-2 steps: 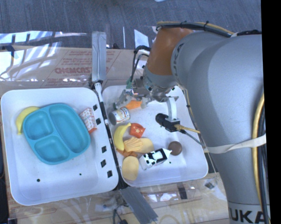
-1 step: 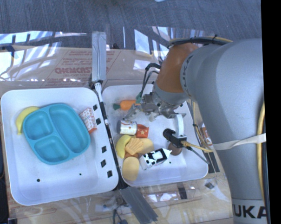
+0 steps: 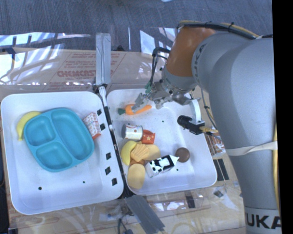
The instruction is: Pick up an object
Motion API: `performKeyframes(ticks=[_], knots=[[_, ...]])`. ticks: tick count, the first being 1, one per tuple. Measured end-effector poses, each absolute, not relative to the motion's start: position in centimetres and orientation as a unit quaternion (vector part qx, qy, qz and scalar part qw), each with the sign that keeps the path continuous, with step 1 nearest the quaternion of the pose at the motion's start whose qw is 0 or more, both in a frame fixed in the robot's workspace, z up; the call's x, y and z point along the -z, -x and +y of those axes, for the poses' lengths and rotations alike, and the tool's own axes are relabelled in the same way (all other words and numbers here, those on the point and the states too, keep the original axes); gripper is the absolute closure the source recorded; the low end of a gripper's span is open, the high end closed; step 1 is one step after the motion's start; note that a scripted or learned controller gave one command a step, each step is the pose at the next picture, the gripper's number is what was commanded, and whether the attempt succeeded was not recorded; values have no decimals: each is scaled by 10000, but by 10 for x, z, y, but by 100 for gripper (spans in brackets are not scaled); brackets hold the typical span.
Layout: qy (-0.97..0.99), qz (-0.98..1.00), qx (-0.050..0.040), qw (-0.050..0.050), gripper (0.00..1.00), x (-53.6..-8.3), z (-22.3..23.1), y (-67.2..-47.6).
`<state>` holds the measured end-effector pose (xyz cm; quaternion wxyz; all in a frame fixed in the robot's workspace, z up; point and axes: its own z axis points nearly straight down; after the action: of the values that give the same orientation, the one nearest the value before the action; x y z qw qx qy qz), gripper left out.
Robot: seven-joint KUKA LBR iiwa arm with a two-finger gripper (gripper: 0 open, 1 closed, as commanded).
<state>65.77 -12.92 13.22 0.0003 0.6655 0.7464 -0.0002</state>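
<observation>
1. The carrot (image 3: 138, 109) is the thing closest to the pincer. It's small and orange with a little green stub on its left end, and it looks like a plastic toy.
2. It lies roughly flat in the far-left part of the right bin (image 3: 164, 125), on bare white floor, apart from the pile nearer the camera.
3. The pincer (image 3: 151, 98) sits right at the carrot's right end, just behind it. Honestly it's a tangle of grey metal at this size, so I can't tell how far open it is, or whether it's got hold of the carrot or is just next to it.
4. The big grey arm (image 3: 237, 95) covers the right bin's far-right corner and much of its right rim.
5. The pile is a jumble: a silver can (image 3: 132, 132), a red piece (image 3: 149, 137), yellow and tan lumps overlapping each other, a cow-patterned carton (image 3: 162, 165) and a brown ball (image 3: 182, 154). What the lumps are, I can't say.
6. In the left bin (image 3: 23, 187), a blue divided plate (image 3: 58, 138) hides most of a banana (image 3: 24, 121), and just its yellow end pokes out. The label on the small orange-and-white can (image 3: 92, 125) is too tiny to read.
</observation>
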Motion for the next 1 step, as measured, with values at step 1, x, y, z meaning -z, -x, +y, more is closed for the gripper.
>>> performKeyframes(ticks=[1], knots=[[-6587,7524,17,-27,0,-90,-96,-644]])
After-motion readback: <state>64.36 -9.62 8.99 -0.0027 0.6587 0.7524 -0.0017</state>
